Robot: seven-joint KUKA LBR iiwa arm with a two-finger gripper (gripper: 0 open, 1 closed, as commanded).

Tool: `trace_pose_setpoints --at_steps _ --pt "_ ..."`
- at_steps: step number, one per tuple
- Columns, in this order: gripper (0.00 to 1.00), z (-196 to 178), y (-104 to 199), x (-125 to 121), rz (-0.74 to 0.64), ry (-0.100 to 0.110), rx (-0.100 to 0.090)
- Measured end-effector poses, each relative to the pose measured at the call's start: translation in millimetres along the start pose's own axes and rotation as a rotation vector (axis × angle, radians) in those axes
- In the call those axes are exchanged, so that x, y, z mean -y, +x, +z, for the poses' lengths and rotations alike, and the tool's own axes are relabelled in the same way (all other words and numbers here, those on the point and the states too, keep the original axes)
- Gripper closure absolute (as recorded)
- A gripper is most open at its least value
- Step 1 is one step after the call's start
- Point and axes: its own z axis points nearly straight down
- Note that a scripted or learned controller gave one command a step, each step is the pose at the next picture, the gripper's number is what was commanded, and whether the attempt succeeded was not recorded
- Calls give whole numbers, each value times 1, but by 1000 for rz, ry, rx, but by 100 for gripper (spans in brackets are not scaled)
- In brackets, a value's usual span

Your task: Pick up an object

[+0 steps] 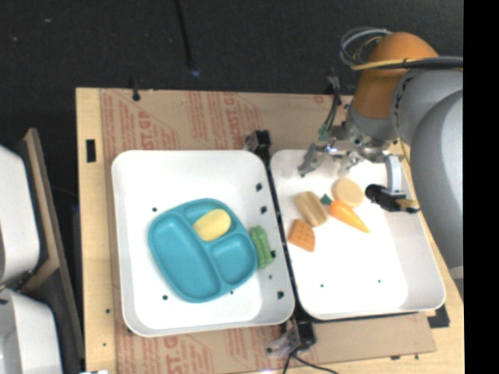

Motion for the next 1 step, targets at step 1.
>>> trace_pose_setpoints --at_steps 1 --pt "100 -14 -1 -1 0 -6 1"
